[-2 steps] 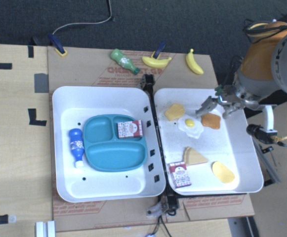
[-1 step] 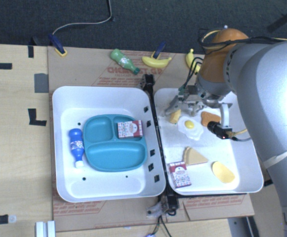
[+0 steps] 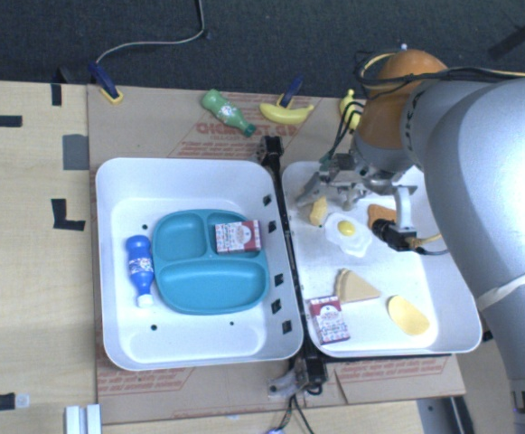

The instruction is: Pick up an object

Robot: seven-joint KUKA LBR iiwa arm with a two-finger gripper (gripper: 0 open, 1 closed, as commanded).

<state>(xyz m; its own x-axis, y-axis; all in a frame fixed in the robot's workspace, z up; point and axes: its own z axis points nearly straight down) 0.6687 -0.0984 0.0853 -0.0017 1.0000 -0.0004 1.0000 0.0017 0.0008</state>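
We note the gripper (image 3: 327,186) low in the right bin (image 3: 443,319), its grip undeterminable. Beside it lie a yellow piece (image 3: 318,212) and fried egg (image 3: 346,231); crowding risks a miss.

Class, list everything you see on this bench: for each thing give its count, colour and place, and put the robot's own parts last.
Bins: 2, white, side by side.
Tray: 1, blue, left bin.
Blue bottle: 1, blue with white cap, left bin, left of tray.
Cartons: 2, red-white; one on tray, one at right bin's front.
Fried egg: 1, white-yellow, right bin.
Wedge: 1, tan, right bin.
Yellow lump: 1, right bin's front right.
Green bottle: 1, behind bins.
Banana: 1, yellow, behind bins.
Arm: 1, grey, orange band, from right.
Gripper: 1, over right bin's back.
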